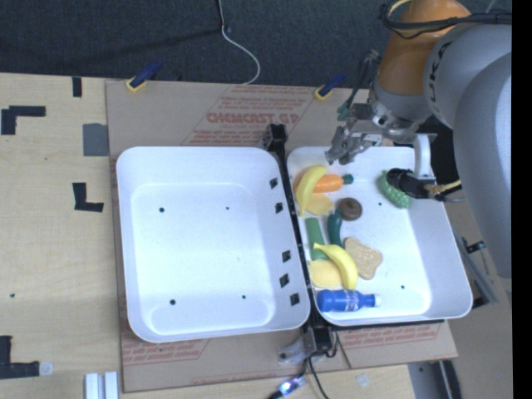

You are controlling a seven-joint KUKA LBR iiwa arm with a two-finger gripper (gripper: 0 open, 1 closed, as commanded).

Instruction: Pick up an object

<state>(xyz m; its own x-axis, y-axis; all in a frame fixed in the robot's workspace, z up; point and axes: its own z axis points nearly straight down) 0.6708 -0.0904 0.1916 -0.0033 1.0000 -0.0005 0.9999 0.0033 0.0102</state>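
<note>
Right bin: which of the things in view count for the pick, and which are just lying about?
For the pick:
gripper, above the right bin's far edge
two bananas
carrot
brown round piece
biscuit
blue bottle
green pieces

Lying about:
left bin
cardboard sheet
blue clamps
cable

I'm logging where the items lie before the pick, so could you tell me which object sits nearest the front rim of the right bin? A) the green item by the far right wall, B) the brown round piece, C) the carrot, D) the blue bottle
D: the blue bottle lies on its side at the front of the right bin, just below the lower banana, while the carrot lies toward the back.
</note>
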